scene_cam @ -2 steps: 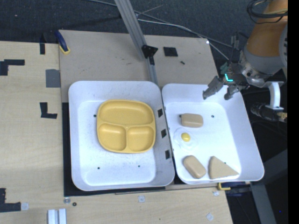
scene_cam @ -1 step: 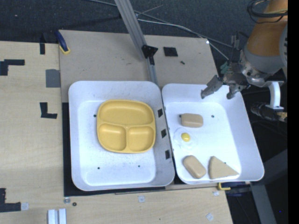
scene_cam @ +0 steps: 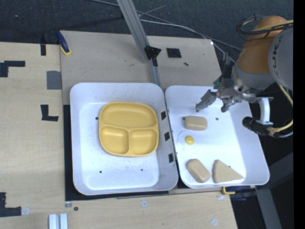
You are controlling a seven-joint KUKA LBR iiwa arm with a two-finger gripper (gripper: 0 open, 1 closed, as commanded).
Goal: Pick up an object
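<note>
The gripper (scene_cam: 213, 103) hangs with its fingers spread and nothing between them, above the far part of the right bin (scene_cam: 252, 149), probably so that it can come down over something. The tan oblong piece (scene_cam: 195, 123) lies just before it, likely its target; a small yellow piece (scene_cam: 189, 140) lies a little nearer than that one.

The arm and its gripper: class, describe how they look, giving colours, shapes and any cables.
The arm is grey and rounded, with a broad orange band above the wrist. Thin dark cables loop over the orange part. The gripper is dark grey metal, ending in two slim fingers. A black-and-white fitting with a yellowish cable sits beside it.
</note>
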